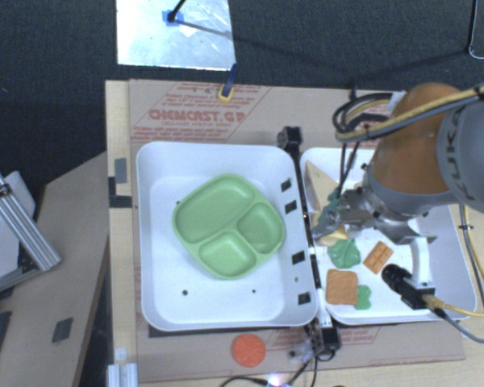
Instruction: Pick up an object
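- While the reach phase is in hand, the pale green three-compartment plastic plate (pixel 230 226) lies alone in the left shallow white bin (pixel 157 297), well apart from the arm.
- Right shallow white bin (pixel 460 297) holds the candidates: a green leaf-shaped piece (pixel 344 254), two orange waffle-like squares (pixel 342 287) (pixel 377 257), and a small cream piece (pixel 333 237).
- Gripper (pixel 332 216) is low at that bin's left edge, beside the cream piece; whether it is parted or closed cannot be told, and no hold is visible.
- Judged next move: confirm contact, close, then lift straight up.
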